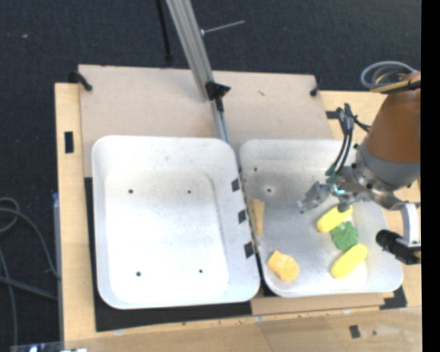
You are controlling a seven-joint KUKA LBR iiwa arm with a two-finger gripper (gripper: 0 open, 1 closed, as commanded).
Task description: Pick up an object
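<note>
So, going left to right: the left shallow white plastic bin (165,222) sits on the tan wooden surface (147,97). Just beside it is the right white bin (279,167), with a thin tan stick-like piece (257,215) along its left wall. Then a chunky orange-yellow block (283,265) near the front rim. Further right, a yellow oblong piece (333,219), a green lumpy thing (345,235) touching it, and another yellow oblong (349,260). The grey arm's gripper (323,194) hangs over that cluster; can't tell how the jaws stand.
</note>
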